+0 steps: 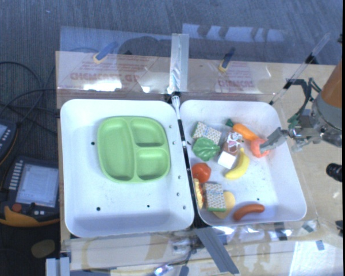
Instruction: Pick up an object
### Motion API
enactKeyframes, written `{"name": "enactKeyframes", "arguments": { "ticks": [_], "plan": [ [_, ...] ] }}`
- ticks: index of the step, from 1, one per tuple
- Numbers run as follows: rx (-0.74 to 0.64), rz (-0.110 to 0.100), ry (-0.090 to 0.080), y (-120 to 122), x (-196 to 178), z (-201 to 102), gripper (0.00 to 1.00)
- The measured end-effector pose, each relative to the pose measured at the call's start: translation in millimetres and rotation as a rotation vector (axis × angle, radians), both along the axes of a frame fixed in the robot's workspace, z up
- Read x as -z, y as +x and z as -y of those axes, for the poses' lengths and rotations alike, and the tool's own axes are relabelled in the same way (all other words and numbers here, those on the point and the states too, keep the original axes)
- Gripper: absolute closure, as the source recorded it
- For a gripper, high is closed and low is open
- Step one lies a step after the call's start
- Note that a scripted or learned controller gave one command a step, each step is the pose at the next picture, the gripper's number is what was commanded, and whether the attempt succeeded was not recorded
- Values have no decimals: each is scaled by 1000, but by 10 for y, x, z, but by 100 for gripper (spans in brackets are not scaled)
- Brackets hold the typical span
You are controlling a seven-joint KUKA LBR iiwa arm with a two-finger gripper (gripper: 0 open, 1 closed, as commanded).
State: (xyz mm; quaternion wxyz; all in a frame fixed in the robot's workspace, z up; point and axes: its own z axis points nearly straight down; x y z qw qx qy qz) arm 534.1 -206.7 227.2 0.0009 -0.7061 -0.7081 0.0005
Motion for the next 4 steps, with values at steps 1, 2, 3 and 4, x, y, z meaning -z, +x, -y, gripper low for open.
{"name": "enactKeyframes", "arguments": {
  "ticks": [1,2,3,4],
  "plan": [
    [344,-2,-4,638,541,166,0],
    [377,3,0,693,929,54,0],
    [568,30,8,520,1235,-56,0],
    [538,49,-7,402,1227,-251,0]
  ]
}}
